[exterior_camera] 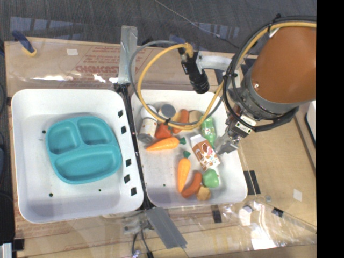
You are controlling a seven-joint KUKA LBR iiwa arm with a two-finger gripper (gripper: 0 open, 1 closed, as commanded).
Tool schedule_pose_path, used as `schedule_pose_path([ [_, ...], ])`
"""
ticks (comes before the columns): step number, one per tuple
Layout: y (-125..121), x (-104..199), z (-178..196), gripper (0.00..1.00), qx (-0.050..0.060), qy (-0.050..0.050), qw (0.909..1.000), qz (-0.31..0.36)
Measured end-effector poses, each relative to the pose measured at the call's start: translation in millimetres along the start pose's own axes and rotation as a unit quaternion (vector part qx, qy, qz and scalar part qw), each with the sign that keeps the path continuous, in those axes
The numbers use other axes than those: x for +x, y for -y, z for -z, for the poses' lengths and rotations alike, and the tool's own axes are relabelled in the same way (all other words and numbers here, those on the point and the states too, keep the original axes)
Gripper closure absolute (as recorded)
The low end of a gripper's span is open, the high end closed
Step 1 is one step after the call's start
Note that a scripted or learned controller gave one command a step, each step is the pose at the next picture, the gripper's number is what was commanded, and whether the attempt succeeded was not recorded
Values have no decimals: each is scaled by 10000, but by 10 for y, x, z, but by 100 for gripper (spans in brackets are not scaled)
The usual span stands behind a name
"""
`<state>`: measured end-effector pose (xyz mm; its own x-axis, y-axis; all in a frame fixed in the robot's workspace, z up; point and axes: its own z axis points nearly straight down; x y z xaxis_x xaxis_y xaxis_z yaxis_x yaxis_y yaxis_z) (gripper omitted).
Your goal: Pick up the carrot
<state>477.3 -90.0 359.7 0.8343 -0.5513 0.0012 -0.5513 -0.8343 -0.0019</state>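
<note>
Two orange carrots with green tops lie in the right bin (236,190). One carrot (163,143) lies crosswise near the bin's middle left. The other carrot (183,173) points toward the front edge, beside a red-orange toy (192,186). My gripper (228,143) hangs low over the bin's right side, next to a white and red packet (205,153), well to the right of both carrots. Nothing shows in its grasp. The arm's orange band (285,63) looms above it.
The right bin also holds a green bottle (208,129), a green toy (211,179), a grey can (168,110), a white cup (148,112) and several other toy foods. A teal divided plate (83,148) sits in the left bin (27,198). A yellow cable (145,69) loops over the bin's back.
</note>
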Motion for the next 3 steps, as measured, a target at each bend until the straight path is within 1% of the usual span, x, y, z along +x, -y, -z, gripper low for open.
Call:
schedule_pose_path([
  [1,-330,449,-427,100,2,26,9975,704],
  [2,-408,489,-174,100,28,-25,9813,1925],
  [3,-747,648,-763,100,26,26,9816,1908],
])
